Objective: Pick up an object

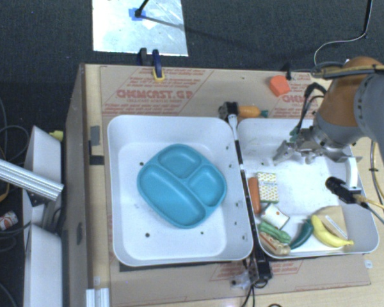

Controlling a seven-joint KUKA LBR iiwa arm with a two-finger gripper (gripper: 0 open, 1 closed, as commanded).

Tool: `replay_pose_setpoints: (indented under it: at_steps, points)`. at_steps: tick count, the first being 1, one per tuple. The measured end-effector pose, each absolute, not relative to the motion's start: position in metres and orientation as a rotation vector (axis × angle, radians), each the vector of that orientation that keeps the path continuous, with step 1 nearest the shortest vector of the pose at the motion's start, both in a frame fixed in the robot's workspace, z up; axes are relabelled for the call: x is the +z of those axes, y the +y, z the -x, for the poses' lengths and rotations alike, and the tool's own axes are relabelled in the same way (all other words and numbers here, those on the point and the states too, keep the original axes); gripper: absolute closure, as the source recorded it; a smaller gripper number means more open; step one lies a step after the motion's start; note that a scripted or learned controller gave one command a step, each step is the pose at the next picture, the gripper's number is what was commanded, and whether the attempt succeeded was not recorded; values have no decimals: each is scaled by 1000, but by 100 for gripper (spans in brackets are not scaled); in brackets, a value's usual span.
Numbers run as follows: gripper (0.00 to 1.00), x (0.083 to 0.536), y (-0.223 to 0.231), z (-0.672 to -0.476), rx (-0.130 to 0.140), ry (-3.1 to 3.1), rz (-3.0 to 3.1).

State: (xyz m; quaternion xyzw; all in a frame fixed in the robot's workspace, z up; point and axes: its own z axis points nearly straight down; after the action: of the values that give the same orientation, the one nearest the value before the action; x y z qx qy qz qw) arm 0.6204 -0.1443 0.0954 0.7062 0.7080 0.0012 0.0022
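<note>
**Nothing lifted yet: I hover over the right bin**

The left shallow white bin carries a blue sectioned plastic plate. The right shallow white bin carries the candidates, bunched at its near end: a yellow plastic banana, a green toy pepper, an orange toy carrot. My end effector hangs over the far end, fingers spread, gripping nothing. Choosing, descending and closing are left.

Brown bench, two white bins, orange block
</note>
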Motion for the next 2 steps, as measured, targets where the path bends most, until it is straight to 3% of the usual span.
replay_pose_setpoints:
  at_steps: [1,2]
  points:
    - [100,106,-144,-621,7,2221,-2213]
    - [0,106,-144,-621,7,2221,-2213]
